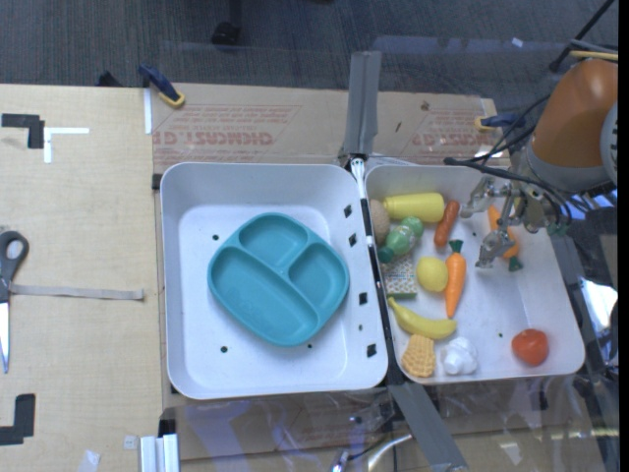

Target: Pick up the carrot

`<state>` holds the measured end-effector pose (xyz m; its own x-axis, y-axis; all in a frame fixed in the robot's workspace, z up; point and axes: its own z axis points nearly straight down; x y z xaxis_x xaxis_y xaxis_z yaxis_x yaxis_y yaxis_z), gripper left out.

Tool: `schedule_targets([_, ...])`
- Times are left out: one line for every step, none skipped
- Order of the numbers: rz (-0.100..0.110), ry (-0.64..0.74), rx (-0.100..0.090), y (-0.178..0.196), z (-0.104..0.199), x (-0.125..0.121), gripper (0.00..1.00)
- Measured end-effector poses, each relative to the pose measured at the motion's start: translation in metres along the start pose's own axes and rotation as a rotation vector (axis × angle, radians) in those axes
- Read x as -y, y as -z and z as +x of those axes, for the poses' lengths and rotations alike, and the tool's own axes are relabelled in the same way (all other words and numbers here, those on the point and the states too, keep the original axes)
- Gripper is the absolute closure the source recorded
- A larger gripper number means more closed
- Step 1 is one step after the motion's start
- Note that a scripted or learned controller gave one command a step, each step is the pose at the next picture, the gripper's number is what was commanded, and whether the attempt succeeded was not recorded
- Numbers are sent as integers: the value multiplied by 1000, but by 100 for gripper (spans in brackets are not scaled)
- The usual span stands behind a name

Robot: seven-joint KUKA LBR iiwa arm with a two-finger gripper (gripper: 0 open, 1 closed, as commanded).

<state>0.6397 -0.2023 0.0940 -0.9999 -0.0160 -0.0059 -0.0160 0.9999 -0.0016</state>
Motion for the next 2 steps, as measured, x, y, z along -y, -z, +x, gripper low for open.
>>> schedule_targets([3,3,7,12,-2,-1,100])
schedule_targets([-1,48,-3,0,85,-43,100])
